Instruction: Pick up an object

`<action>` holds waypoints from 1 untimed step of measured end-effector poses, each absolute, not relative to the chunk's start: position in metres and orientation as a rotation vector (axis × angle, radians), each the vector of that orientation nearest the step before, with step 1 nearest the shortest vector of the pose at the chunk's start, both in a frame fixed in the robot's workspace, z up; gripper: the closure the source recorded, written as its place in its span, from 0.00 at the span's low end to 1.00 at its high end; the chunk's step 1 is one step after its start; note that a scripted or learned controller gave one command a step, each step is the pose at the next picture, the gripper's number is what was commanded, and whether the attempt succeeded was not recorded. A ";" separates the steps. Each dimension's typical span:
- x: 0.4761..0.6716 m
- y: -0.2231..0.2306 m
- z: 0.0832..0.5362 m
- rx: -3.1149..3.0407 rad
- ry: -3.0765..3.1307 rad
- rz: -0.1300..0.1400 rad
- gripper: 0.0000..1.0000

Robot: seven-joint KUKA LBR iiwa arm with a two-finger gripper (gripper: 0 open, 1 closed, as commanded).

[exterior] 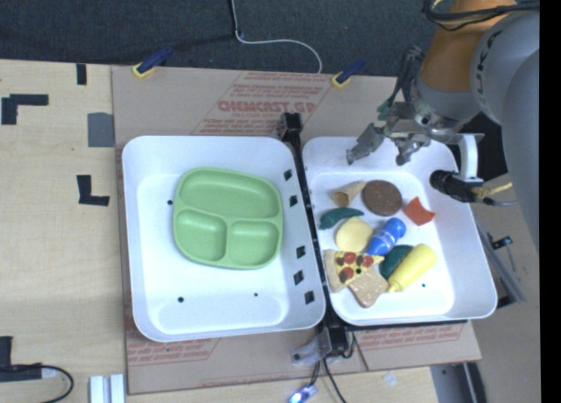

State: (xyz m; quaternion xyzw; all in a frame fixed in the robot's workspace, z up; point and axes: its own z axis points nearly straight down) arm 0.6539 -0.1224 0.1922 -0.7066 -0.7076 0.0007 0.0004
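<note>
Reaching in over the right bin, the grey arm is seen with its gripper held above that bin's far rim, fingers spread apart and nothing between them. Beside the right bin, the left bin is occupied by a green divided plate. Within the right bin, toy foods are clustered: a yellow bottle, a brown disc, a blue bottle, and a red piece.

One fixed camera overlooks both white bins aslant (arm entering right).
</note>
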 end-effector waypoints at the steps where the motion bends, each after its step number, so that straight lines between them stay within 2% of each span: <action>1: 0.594 -0.112 0.104 -2.216 -2.213 0.009 0.00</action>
